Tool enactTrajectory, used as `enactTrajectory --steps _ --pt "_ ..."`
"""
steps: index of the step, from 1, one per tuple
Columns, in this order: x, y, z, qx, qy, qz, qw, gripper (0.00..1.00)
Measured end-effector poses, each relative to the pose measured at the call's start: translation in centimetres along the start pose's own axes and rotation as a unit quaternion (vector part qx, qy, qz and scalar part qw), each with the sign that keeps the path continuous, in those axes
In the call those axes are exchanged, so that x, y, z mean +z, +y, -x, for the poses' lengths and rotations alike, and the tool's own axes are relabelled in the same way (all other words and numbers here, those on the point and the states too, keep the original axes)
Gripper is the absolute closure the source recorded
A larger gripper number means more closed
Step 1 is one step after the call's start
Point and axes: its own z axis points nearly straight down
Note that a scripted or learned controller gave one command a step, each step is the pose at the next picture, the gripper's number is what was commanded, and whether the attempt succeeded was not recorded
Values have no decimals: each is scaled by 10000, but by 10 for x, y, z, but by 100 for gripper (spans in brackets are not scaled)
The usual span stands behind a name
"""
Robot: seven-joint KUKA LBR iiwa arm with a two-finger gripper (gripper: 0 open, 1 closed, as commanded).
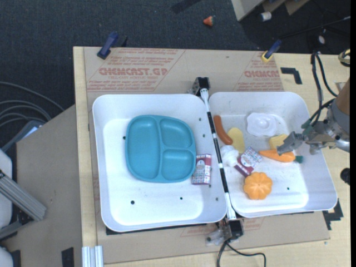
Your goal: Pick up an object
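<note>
A robotics lab: clamped bench [139, 65], loose cables [16, 115], dark carpet [55, 15].

One fixed camera above my surface [167, 65], looking down at a slant, far enough back to take in both white bins: left bin [111, 166], right bin [317, 193]. Dark floor [83, 10] runs along the top. My arm [342, 121] enters from the right.

Two white bins are set side by side on the table [83, 149]. In the left bin [105, 166] a teal divided plate [160, 148] is seen, with a small carton [202, 169] at its right edge. In the right bin [320, 191] an orange pumpkin [257, 186], a carrot [277, 156], a sausage [222, 129] and a white lid [265, 123] are scattered. The gripper [290, 143] is positioned just above the carrot.
</note>
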Motion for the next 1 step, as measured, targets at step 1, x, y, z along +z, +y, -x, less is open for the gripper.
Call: enactTrajectory --steps 1 --pt "96 40 -27 -14 -2 54 10000 0"
